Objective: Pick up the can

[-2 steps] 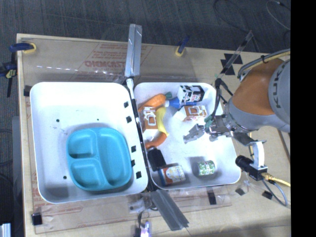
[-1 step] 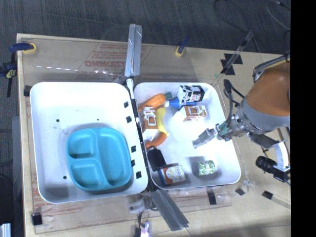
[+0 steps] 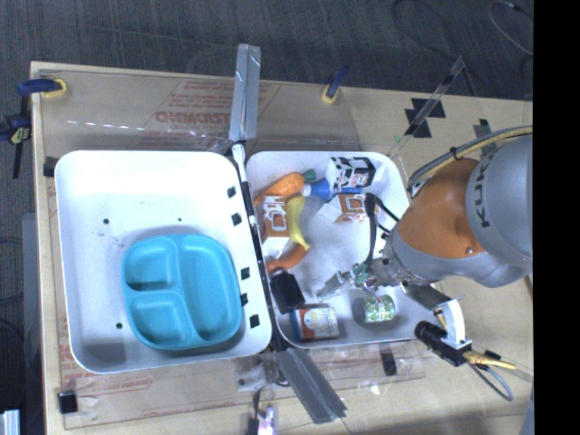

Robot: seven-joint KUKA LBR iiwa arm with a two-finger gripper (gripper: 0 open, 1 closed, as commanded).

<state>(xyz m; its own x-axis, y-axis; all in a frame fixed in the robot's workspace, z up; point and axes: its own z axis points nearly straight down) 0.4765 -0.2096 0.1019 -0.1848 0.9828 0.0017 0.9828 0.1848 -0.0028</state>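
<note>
Can (image 3: 375, 310): lying on its side near the front edge of the right bin (image 3: 396, 172), green-and-white label showing, free of any grip. Gripper (image 3: 355, 277): just above and left of the can, metal fingers pointing into the bin, nothing visibly between them; how wide they stand cannot be judged from here. Jar with a red label (image 3: 317, 323): lying left of the can. Black block (image 3: 287, 291): beside the jar, by the divider. Banana (image 3: 296, 223), carrot (image 3: 280, 188), small printed carton (image 3: 351, 173): toward the back of the same bin. Left bin (image 3: 91, 188): holds a blue divided tray (image 3: 181, 289).
</note>
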